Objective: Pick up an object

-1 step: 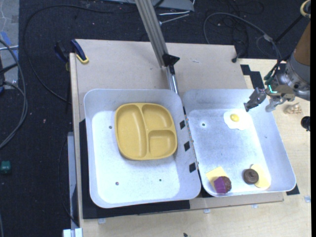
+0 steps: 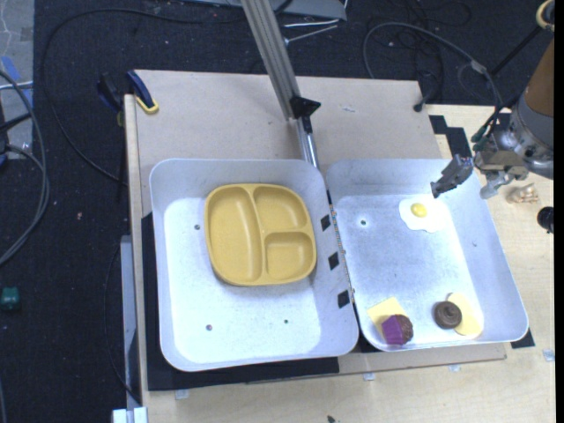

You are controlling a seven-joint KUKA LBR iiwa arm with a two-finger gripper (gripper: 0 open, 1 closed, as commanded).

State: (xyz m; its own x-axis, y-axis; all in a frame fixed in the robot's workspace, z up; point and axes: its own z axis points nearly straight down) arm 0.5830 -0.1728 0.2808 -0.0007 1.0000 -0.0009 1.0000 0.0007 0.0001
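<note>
Overhead, the grey two-finger gripper (image 2: 451,176) hangs above the far rim of the right-hand shallow white bin (image 2: 493,263); whether it is apart or together cannot be told. Candidate objects lie in that bin: a flat white-and-yellow toy fried egg (image 2: 419,213) near the gripper, and a purple round toy (image 2: 397,329) and a brown disc-shaped toy (image 2: 448,315) at the near edge. A yellow divided plastic plate (image 2: 261,233) occupies the left bin. Likely failure: the low, flat egg slips away, or the gripper strikes the rim.

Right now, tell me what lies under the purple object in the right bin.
The purple object sits on a flat yellow piece near the right bin's front edge. Whatever part of the yellow piece lies beneath it is covered, as is the bin floor there.
</note>
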